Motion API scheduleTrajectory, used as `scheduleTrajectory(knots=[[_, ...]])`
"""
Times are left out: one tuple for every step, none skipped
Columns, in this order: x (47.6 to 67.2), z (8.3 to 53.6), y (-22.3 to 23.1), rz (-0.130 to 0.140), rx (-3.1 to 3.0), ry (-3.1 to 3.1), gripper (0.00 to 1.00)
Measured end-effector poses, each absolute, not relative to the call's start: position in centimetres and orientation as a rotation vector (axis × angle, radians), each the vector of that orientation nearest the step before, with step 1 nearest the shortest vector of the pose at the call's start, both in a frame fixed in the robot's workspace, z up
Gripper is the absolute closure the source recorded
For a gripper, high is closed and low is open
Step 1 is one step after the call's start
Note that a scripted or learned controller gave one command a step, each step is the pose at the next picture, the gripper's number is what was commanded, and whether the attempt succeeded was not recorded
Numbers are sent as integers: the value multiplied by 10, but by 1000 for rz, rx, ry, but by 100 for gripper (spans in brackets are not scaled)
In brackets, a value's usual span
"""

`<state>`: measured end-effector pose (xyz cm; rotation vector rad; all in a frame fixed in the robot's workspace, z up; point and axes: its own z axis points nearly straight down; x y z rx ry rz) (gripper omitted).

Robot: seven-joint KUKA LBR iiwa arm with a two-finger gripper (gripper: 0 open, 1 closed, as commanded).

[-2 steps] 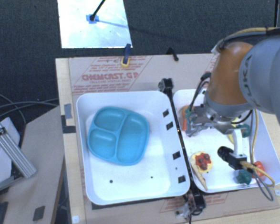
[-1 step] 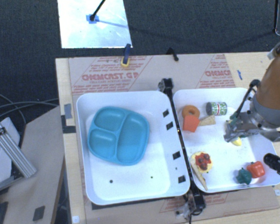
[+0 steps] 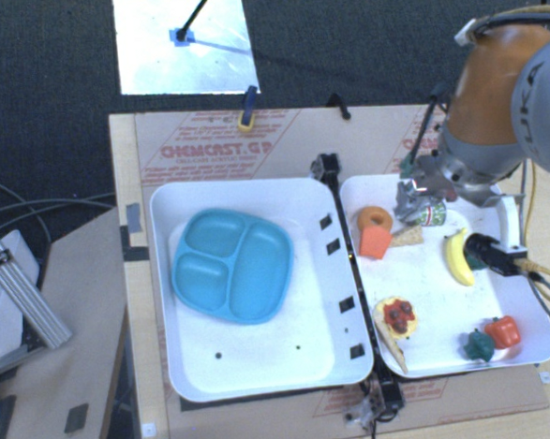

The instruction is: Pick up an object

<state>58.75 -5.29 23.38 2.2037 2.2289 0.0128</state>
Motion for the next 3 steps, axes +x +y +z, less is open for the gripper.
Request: scheduleTrajectory(knots=[[584,190,14,1,2213,2235,100],[543,184,-36,-3,2227,2218,100],[513,225,-157,-2,2228,2203,100]])
